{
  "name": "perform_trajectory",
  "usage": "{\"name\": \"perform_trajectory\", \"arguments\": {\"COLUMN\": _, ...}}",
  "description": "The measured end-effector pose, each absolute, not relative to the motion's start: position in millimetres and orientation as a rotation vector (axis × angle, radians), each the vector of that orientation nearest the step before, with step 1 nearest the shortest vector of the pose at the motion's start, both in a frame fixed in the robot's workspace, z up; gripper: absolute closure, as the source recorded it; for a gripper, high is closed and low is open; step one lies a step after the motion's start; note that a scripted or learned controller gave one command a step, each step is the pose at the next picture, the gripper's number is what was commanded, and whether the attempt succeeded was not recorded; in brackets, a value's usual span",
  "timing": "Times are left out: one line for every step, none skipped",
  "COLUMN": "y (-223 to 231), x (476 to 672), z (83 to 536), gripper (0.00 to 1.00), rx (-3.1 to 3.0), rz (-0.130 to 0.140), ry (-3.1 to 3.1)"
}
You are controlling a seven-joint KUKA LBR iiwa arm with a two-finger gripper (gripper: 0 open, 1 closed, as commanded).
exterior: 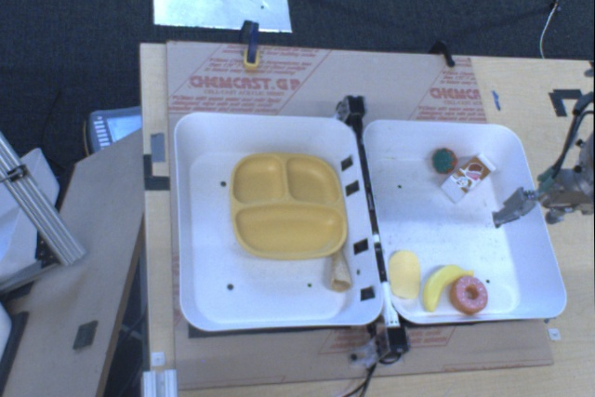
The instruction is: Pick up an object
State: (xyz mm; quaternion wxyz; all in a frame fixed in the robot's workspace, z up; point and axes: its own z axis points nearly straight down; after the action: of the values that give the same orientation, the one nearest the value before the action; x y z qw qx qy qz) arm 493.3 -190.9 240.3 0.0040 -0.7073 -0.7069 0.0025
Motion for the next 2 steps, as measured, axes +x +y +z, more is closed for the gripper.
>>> {"name": "perform_trajectory", "arguments": {"y": -190.4, "x": 495.8, "z": 245.8, "gripper": 0.0, "rx": -2.219, "rz": -0.001, "ry": -2.226}}
{"name": "perform_trajectory", "arguments": {"y": -185.3, "x": 487.3, "z": 190.4, "gripper": 0.0, "rx": -2.218, "rz": 0.002, "ry": -2.221}}
